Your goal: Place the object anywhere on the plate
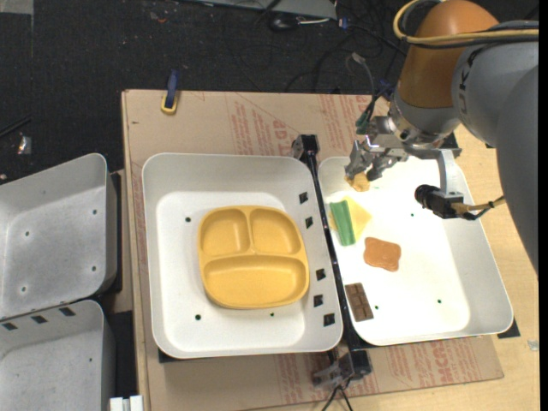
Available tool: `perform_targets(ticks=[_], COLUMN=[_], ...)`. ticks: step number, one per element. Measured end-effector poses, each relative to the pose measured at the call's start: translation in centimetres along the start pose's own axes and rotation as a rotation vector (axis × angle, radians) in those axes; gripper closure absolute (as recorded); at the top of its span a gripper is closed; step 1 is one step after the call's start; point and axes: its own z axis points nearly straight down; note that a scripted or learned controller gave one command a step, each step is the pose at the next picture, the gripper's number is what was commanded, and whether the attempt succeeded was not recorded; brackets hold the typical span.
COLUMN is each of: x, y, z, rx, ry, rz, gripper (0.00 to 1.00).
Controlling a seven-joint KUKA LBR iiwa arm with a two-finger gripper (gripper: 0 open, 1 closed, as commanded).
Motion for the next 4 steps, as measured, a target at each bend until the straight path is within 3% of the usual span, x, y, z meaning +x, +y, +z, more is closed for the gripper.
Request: perform_targets(ticks=[2,3,4], x=[9.6,15.1,18.1], y=[-3.1,-5.8,-7.5], z=[-1.3,-2.8,-2.7], rx=[0.001,0.001,0.002], ry=[0.0,0.001,-0.001], rz=[0.0,-0.002,0.001], gripper=[1.0,1.0,1.0])
